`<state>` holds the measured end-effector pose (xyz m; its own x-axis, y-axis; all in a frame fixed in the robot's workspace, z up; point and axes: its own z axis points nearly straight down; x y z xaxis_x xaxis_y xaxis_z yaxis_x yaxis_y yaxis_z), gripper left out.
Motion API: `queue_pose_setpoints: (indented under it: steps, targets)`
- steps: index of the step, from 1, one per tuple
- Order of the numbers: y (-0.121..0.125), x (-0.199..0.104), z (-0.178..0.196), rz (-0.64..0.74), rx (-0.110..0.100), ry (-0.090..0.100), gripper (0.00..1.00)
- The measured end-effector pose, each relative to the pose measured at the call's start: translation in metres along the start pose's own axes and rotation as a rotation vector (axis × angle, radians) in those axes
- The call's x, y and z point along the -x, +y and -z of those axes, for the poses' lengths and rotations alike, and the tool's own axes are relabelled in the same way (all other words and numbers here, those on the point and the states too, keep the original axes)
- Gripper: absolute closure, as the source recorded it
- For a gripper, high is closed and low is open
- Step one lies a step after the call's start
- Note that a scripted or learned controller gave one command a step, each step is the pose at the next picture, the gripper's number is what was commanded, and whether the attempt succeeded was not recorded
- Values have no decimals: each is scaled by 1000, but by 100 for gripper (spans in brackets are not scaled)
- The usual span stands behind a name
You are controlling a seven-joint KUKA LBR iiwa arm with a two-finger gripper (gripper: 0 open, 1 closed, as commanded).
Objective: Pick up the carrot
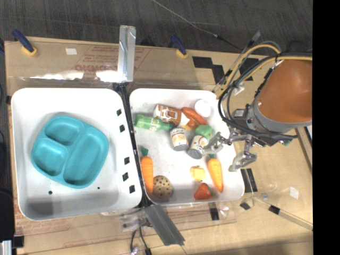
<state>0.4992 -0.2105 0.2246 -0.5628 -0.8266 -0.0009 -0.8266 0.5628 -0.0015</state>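
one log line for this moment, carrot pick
task: pick carrot | gripper: over right bin's right edge, holding nothing | nearest carrot: lying in bin, just left of gripper | status: not picked

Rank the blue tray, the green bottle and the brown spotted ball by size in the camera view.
1. blue tray, clearly largest.
2. green bottle.
3. brown spotted ball, slightly smaller than the bottle.

You see a blue tray (pixel 70 151) in the left bin (pixel 21 142), and two cans (pixel 179 138) and a cookie (pixel 162 185) in the right bin (pixel 159 95).
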Motion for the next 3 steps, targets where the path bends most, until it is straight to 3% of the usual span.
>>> queue_pose_setpoints:
  steps: [1, 2, 3]
  targets:
    - [18, -12, -132, -13, 1, 0, 0]
    - [19, -11, -133, 39, 1, -1, 0]
    - [19, -7, -123, 46, 0, -4, 100]
